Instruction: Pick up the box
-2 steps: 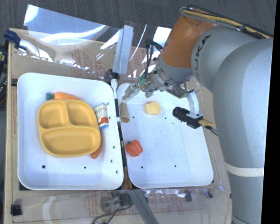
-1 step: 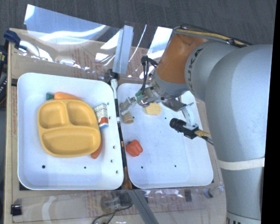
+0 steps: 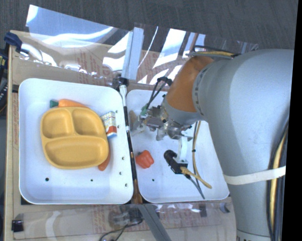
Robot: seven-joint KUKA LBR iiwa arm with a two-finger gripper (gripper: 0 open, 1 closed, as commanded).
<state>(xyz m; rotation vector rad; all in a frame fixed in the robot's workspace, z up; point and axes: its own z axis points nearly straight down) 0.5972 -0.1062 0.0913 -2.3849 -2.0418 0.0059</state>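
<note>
Camera view: the grey arm (image 3: 243, 124) hangs over the right white bin (image 3: 208, 191); I cannot tell its tool's (image 3: 156, 120) state. The small white-and-red cardboard box (image 3: 109, 125) lies in the left white bin (image 3: 27, 150), touching the yellow divided plastic tray (image 3: 72, 137). Probably light and stiff; its free right side offers room

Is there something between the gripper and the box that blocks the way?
Only the bins' adjoining rims. The gripper hangs over the right bin; the box lies just across, in the left bin beside the yellow plate.
</note>
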